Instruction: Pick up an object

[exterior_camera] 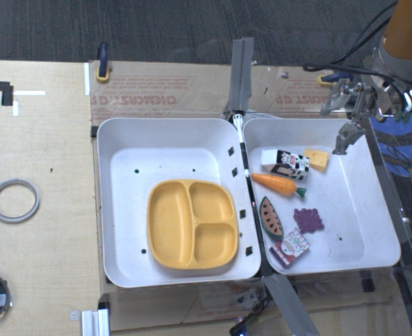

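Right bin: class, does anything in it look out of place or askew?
Yes. The watermelon slice leans on the right bin's left wall, and the small packet rides up the front slope.

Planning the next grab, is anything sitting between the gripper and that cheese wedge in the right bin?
Nothing visible does. The gripper hangs over the right bin, just right of the cheese wedge, with bare bin floor between them.
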Controlling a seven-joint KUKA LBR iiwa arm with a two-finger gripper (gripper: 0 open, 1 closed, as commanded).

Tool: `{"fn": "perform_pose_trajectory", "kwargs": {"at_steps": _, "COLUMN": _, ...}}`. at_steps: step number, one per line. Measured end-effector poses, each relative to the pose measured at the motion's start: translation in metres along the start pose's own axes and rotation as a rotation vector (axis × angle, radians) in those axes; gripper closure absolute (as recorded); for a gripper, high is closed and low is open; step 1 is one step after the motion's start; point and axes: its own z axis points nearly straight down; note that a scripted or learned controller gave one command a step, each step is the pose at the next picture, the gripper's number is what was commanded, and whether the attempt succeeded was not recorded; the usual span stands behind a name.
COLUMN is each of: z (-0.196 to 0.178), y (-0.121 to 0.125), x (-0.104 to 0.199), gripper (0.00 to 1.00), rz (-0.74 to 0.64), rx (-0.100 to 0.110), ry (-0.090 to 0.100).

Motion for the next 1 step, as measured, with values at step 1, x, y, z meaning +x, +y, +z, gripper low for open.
{"fn": "perform_pose_trajectory", "kwargs": {"at_steps": 1, "z": 0.0813, "y": -0.0748, "x": 0.0380, "gripper": 0.00, "rz": 0.054, "rx": -0.001, "ry": 0.001}}
